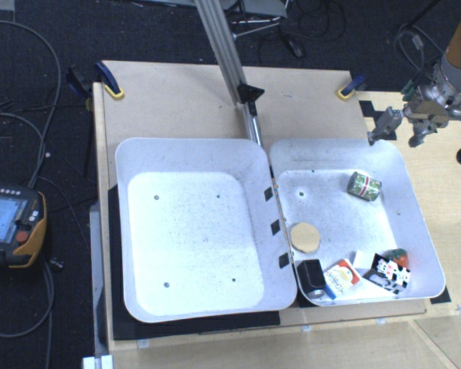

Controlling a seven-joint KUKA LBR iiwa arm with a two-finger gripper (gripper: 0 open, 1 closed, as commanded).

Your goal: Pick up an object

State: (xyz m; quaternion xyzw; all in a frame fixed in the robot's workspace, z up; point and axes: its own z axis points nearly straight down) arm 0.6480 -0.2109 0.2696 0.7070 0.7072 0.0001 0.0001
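claw [404, 128] open, green can [364, 185] nearby

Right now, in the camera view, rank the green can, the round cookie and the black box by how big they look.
1. Round cookie and black box: alike, so no ranking
2. Green can: smallest

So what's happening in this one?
The arm's claw hangs open above the far right corner of the right bin, holding nothing. In that bin lie a green can, a tan disc, a black block, an orange-and-white packet and a patterned toy. Nothing is picked up yet.
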